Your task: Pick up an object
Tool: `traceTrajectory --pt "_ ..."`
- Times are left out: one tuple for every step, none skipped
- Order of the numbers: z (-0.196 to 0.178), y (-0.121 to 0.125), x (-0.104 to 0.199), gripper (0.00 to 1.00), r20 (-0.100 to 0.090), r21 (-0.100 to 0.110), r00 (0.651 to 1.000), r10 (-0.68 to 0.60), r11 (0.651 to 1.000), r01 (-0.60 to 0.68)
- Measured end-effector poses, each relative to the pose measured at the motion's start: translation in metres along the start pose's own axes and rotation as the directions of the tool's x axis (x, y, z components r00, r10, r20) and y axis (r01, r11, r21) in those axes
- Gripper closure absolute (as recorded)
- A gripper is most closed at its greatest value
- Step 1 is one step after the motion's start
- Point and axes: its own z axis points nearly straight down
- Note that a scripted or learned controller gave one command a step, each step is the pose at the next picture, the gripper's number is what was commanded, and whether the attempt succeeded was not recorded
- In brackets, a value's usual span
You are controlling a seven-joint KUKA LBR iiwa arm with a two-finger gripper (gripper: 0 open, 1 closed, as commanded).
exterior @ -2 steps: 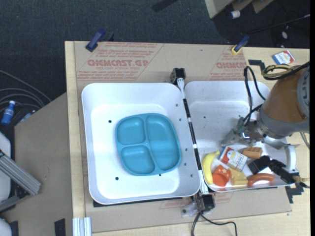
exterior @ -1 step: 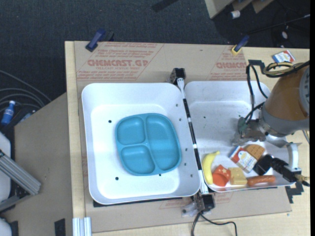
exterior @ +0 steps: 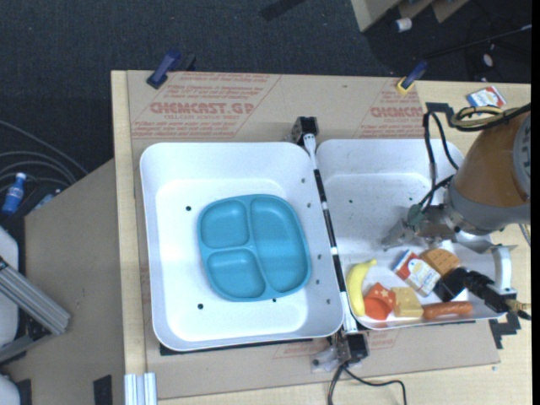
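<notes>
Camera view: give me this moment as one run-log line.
arm over right bin | gripper low near toy food pile, grip unclear | blue plate in left bin

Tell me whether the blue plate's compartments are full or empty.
Empty. The blue plate lies flat in the left bin, all three compartments showing bare blue; the food sits in the right bin.

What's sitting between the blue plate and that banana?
In the camera view, only the two bins' touching rims lie between the blue plate and the banana, plus bare white bin floor on either side.
</notes>
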Motion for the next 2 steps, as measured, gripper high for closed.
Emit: traceTrajectory --pt "0.0097 -0.0318 -0.0131 0.00 0.001 0.000 1.000 0.001 1.000 -0.001" --pt "0.0000 -0.0314 -0.0127 1.00 0.001 -0.001 1.000 0.001 1.000 -0.001"
